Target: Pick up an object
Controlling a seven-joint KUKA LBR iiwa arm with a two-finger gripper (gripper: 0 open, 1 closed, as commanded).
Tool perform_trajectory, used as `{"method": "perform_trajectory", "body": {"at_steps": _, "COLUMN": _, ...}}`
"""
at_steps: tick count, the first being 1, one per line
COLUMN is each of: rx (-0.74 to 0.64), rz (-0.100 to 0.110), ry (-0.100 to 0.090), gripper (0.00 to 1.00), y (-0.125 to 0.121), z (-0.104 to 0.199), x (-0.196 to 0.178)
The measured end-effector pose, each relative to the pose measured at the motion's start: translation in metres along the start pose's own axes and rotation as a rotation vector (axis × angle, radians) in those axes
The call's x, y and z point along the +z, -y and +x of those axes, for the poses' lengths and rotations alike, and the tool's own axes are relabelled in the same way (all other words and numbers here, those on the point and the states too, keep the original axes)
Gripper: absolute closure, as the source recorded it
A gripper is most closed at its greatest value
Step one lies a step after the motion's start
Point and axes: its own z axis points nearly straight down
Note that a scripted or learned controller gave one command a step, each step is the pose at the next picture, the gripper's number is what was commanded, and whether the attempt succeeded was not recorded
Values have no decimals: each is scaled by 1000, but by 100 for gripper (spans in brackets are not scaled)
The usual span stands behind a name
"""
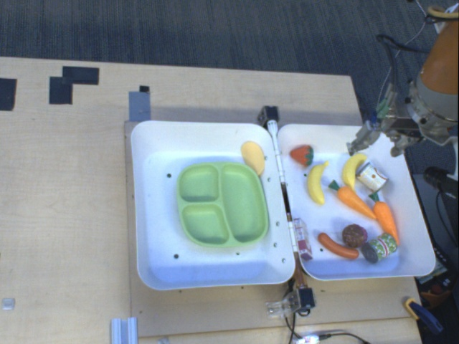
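Note:
My gripper [376,144] hangs over the far right part of the right bin [416,264], its two fingers [356,143] spread open with nothing between them. Just below it lie a small yellow banana [352,169] and a white can [371,177]. The same bin holds a strawberry [302,154], a second banana [316,183], two carrots [351,200] [386,218], a red sausage [337,246], a brown ball [354,234] and a green can [381,247]. A yellow lemon [252,156] rests in the left bin [154,192].
A green divided plate [221,203] lies in the middle of the left bin. A clear packet [300,236] sits on the rim between the bins. The grey arm with its orange band [439,70] enters from the upper right. Cables run along the right edge.

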Motion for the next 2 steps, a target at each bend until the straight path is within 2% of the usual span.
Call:
{"method": "perform_trajectory", "body": {"at_steps": 1, "rx": 2, "rz": 3, "ry": 0, "gripper": 0, "y": 14, "z": 0, "x": 119}}
{"method": "perform_trajectory", "body": {"at_steps": 2, "rx": 3, "rz": -1, "ry": 0, "gripper": 0, "y": 17, "z": 10, "x": 184}}
